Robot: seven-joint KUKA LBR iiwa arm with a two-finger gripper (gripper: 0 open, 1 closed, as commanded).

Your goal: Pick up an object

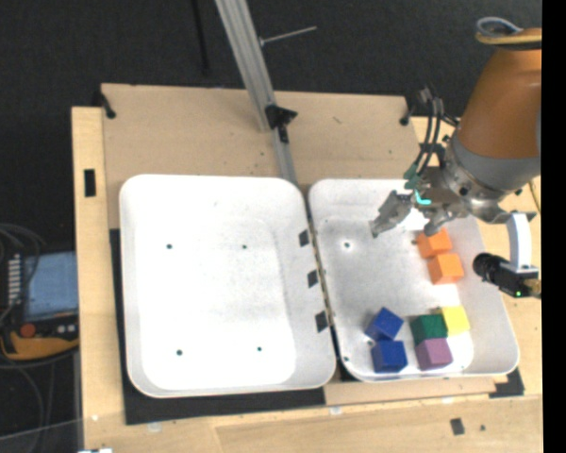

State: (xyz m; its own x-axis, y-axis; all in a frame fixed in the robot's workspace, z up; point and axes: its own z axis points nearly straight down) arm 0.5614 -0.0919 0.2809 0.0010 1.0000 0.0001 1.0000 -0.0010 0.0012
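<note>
Jaws [411,217] spread wide, one finger [389,215] slanting out away from the orange cubes, the other [434,221] hanging close over the upper one. Nothing between them. Bare bin floor shows in the gap.

Landmark: upper orange cube [435,243], in the right bin [358,253].
- Jaws sit just up and toward the bin divider from it; near finger right beside it, contact not clear.
- Second orange cube [446,268] touches it on the side toward the front rim.
- Further toward the front rim: yellow cube [456,320], green cube [429,327], purple cube [436,352], packed together.
- Two blue cubes [385,325] [389,356] beside that cluster, on the divider side.
- Left bin [217,281] lies across the divider, well apart.
- Desk [189,130] carries both bins.

Progress, as judged: no object lifted; all cubes rest on the bin floor. Approach looks under way, upper orange cube the likeliest target. Left to do: centre over it, descend, close, lift. Jaws appear offset from the cube, so a miss seems possible.
</note>
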